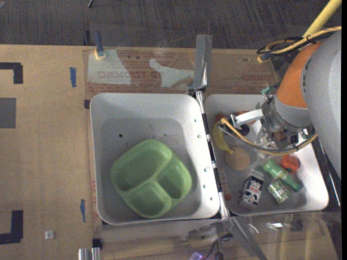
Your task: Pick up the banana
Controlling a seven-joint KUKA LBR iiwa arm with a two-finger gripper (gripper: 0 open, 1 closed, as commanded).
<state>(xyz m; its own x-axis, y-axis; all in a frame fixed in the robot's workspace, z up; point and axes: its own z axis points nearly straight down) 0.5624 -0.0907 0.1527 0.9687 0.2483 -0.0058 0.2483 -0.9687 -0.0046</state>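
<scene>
The hand (271, 137) hung low over the right bin (320, 199), with cables looped around it; whether it was open or closed, or gripping anything, could not be told. The banana (219, 137) lay at the left side of that bin, close to the wall, just left of the hand. It was small, yellow and curved, partly crossed by a cable. It looked not yet lifted, so the grasp and raise seemingly remained. A green divided plate (152, 179) sat in the left bin (108, 112).
</scene>
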